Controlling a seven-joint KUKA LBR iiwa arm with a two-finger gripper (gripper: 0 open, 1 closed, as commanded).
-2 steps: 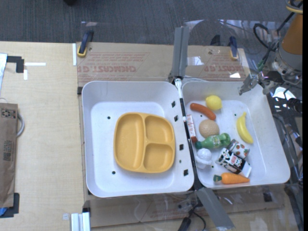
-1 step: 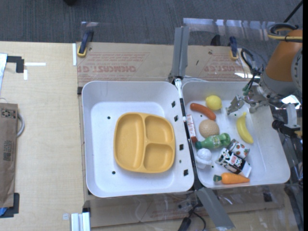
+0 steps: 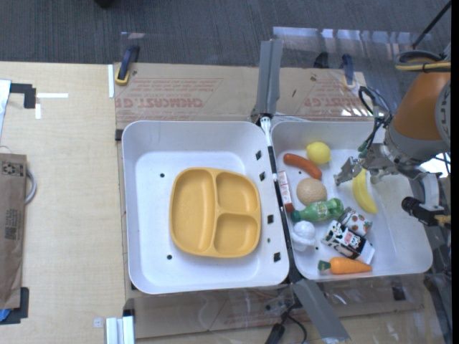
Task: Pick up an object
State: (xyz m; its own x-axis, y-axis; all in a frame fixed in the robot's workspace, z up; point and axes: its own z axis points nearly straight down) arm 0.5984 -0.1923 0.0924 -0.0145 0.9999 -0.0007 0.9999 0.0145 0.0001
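One curved yellow plastic banana [image 3: 364,190] in right white bin [image 3: 419,253], just below and beside grey two-finger gripper [image 3: 356,169]; long axis roughly up-down in view. Fingers seemingly apart, clamped on nothing.

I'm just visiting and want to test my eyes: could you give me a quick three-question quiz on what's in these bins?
1. True or false: the yellow divided plate lies in the left bin.
2. Which lies nearest the gripper? A) carrot B) banana C) green bottle
3. Fill in: the lemon lies in the ___ bin.

Key: 1 true; 2 B; 3 right.
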